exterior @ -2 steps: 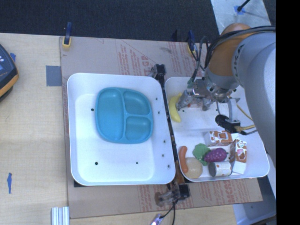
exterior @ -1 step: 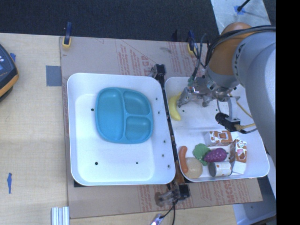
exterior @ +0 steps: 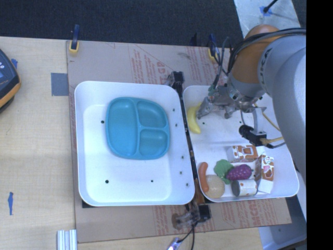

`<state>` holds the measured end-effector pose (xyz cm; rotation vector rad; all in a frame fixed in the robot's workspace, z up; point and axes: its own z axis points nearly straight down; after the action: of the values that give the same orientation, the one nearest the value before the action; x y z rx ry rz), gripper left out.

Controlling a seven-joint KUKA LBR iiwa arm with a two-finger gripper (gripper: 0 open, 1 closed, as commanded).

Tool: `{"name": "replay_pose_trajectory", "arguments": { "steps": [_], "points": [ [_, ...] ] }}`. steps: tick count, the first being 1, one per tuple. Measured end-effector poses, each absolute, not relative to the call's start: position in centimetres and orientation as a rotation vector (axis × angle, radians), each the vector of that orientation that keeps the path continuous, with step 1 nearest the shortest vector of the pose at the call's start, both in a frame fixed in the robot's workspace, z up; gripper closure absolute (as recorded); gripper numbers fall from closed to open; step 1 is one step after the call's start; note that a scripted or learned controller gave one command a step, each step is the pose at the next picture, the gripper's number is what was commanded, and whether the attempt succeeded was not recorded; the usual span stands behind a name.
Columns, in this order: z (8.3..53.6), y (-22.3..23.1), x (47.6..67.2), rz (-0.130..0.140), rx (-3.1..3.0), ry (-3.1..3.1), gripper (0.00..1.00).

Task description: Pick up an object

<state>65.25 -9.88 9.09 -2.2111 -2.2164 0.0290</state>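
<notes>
Here the gripper (exterior: 204, 111) hangs low in the right bin (exterior: 223, 139), just beside the banana (exterior: 193, 121) lying along that bin's left wall. The banana sits at the fingertips, slightly left and below. Whether the fingers are spread or closed cannot be told.

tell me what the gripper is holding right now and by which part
Cannot be told: the gripper sits beside the yellow banana.

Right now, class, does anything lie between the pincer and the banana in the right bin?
Nothing visible does. The pincer sits just right of the banana, which lies against the right bin's left wall.
</notes>
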Motion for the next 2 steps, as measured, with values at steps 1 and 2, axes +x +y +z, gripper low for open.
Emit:
{"name": "replay_pose_trajectory", "arguments": {
  "steps": [1, 2],
  "points": [
    [9.11, -9.84, 65.26, 0.03, -2.211, -2.217, 0.0],
    [9.09, -9.94, 65.27, 0.027, -2.211, -2.215, 0.0]
  ]
}}
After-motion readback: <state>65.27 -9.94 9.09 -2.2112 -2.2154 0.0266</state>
